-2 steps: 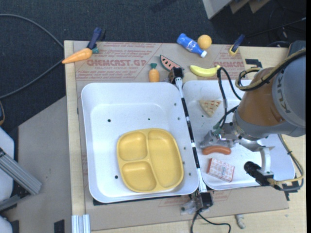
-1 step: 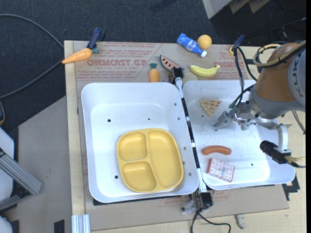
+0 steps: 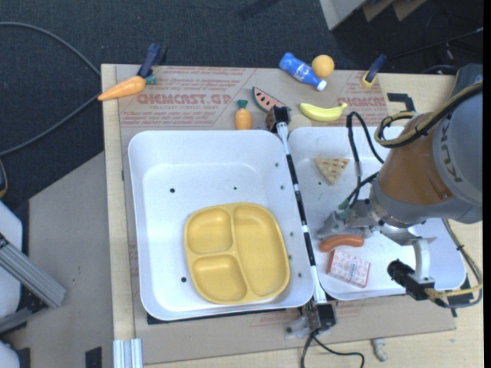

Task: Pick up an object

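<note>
Low over the right bin (image 3: 453, 271), the gripper (image 3: 337, 225) points toward the divider between the two bins, its grey metal tip just above a toy sausage (image 3: 341, 242). Whether anything sits between its jaws cannot be told from this angle, nor how far apart they stand; the sausage lies on the bin floor right under the tip, and contact is not clear. Behind the gripper, the arm (image 3: 430, 167) fills much of the right bin's far side, orange band above the wrist and grey body toward the right edge, with black cables looping over it.

Nearest the camera in the right bin, a small pink-and-white patterned packet (image 3: 349, 267) lies flat, just beside the sausage on its near side. Farther back in the same bin, a wedge of toy pizza (image 3: 331, 168) rests apart from both.

Across the divider, the left bin (image 3: 153, 159) holds a yellow three-compartment plate (image 3: 236, 251) toward its near right corner.

Beyond the bins, on the printed cardboard sheet (image 3: 192, 96), lie a yellow banana (image 3: 322, 112), a watermelon slice (image 3: 265, 99) and a small orange fruit piece (image 3: 243, 118). Farther still sit a blue bottle (image 3: 301, 70) touching an orange ball (image 3: 323, 65), and a carrot (image 3: 123, 89) at the far left corner by a blue clamp (image 3: 150, 58).
</note>
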Controlling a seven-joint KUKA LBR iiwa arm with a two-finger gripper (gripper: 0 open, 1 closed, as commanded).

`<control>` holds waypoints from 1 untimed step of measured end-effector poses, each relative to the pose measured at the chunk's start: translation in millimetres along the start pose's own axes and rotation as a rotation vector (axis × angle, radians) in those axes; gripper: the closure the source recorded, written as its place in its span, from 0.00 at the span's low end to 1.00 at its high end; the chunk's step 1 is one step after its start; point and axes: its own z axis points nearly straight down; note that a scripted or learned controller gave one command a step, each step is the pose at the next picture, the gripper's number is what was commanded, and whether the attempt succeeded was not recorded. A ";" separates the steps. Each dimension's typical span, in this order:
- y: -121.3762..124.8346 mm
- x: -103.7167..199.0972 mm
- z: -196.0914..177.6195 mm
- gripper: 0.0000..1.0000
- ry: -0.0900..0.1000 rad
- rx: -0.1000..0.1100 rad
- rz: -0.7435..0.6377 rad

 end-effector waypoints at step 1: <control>55.2 -29.3 -17.9 0.00 -0.002 -0.003 0.000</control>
